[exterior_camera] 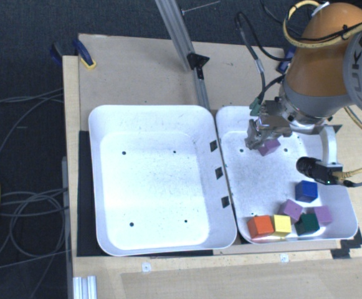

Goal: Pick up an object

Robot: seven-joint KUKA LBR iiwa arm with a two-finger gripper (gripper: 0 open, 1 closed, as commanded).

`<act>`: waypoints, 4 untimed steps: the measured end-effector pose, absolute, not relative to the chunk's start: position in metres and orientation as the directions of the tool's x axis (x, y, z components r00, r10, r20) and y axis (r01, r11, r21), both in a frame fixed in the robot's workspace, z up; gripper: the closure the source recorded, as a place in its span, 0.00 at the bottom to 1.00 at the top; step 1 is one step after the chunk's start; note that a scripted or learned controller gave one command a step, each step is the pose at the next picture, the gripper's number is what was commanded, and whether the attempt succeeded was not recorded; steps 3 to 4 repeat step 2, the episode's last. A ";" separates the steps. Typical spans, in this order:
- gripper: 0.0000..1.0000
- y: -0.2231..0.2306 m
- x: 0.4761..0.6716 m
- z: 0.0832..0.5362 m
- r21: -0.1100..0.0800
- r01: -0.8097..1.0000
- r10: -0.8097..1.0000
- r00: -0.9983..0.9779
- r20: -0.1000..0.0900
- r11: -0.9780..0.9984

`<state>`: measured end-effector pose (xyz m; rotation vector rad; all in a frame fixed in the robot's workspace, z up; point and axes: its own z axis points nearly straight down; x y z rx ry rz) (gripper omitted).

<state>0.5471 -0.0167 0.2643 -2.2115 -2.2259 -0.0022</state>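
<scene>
My gripper [263, 139] hangs over the far part of the right bin [255, 185], below the grey and orange arm. A small purple block [270, 146] sits between its fingertips and sticks out toward the lower right. Loose blocks lie in the bin's near right corner: a blue block [306, 190], two purple blocks [292, 208] [322, 215], an orange block [261, 226], a yellow block [282, 224] and a dark green block [306, 224].
The left bin [96, 123] stands beside the right one, with black clips along the shared rim [218, 173]. A metal pole [181, 30] slants over the bench's far side. Cables trail around the arm and on the floor at left.
</scene>
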 end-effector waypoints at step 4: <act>1.00 0.090 0.516 0.244 -0.005 1.000 1.000 -0.006 0.003 0.006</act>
